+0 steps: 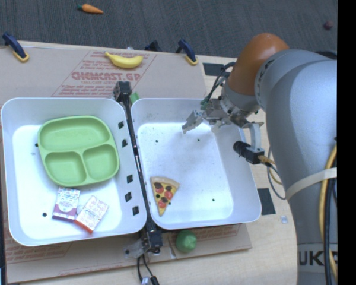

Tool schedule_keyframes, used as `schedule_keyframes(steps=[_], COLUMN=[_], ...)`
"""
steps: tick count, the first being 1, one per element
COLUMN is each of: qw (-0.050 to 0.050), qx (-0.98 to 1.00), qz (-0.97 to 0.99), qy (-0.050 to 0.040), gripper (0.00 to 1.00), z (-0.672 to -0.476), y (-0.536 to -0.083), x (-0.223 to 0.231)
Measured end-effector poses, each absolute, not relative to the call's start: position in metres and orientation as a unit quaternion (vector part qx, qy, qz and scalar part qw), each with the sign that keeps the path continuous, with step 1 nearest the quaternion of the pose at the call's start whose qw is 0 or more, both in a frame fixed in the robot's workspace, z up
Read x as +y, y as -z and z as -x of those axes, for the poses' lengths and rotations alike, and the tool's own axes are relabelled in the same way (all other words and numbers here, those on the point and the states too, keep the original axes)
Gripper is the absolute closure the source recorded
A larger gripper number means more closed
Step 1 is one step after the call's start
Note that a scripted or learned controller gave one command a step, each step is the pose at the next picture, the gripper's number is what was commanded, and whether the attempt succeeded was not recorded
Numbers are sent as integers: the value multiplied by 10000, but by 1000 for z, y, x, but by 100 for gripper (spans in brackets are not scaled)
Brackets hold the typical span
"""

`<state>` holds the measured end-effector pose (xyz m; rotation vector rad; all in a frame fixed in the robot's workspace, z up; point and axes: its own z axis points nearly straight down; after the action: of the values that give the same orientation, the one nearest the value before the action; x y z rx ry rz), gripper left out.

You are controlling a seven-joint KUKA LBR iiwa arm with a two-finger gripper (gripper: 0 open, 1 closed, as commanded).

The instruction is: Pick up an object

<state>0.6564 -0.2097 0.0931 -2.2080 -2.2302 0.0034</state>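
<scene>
A toy pizza slice (164,193) lies in the right bin (225,159), near its front left. My gripper (193,122) hangs over the far part of that bin, well behind the pizza slice and slightly to its right. I see nothing in the gripper. The left bin (15,159) holds a green divided plate (78,148) and two small snack packets (66,203) (92,212) at the front.
A yellow banana (124,59) lies on the cardboard behind the bins. A green ball (186,240) sits just in front of the right bin. Black clips run along the divider (130,153) between the bins. An orange carrot (92,8) is on the floor.
</scene>
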Motion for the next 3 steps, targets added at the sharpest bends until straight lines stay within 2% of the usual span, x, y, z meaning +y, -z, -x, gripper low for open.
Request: schedule_keyframes(steps=[1,2,3], qw=[3,16,4], qx=[-7100,-7089,-7084], qz=[7042,7053,7058], qy=[2,-15,-5], gripper=[0,0,0], z=[-657,-574,-593], y=[-108,-100,-122], x=[-210,-183,-211])
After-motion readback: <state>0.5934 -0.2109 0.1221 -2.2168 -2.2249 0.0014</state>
